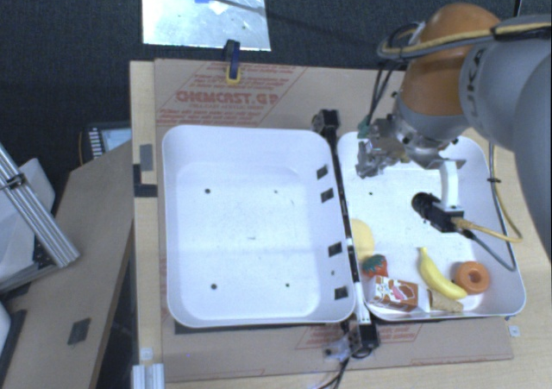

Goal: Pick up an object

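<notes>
At inspection the pincer [369, 159] hung over the upper left part of the right bin [496, 206], close to the divide with the left bin [250, 223]. How far it stood open could not be told from above; nothing was seen in its hold or touching it. The candidate objects lay well below it, crowded along the bin's lower edge, probably settled there: a yellow fruit [363, 236], a small red item [374, 266], a printed carton [395, 292], a banana [437, 275] and an orange ring [472, 277]. In my judgement, the pick was not yet begun.
</notes>
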Tool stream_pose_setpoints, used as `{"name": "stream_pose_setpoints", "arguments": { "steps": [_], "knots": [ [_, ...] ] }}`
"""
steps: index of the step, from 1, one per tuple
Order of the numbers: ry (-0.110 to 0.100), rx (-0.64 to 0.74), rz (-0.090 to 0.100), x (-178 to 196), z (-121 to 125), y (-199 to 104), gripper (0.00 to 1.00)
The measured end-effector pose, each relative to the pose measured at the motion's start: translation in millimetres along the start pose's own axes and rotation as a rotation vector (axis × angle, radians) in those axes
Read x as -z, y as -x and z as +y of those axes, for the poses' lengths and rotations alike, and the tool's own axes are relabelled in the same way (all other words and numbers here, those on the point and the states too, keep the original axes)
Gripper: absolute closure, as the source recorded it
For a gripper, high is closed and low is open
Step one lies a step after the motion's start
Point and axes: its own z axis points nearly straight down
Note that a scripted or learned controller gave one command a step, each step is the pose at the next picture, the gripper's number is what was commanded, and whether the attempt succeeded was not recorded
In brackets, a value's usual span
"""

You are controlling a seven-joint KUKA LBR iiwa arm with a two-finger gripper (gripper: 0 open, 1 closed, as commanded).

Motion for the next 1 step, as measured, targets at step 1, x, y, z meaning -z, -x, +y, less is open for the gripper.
{"name": "stream_pose_setpoints", "arguments": {
  "steps": [1],
  "knots": [
    [-0.004, 0.003, 0.002, 39.4, -42.1, -49.2, 1.00]
  ]
}}
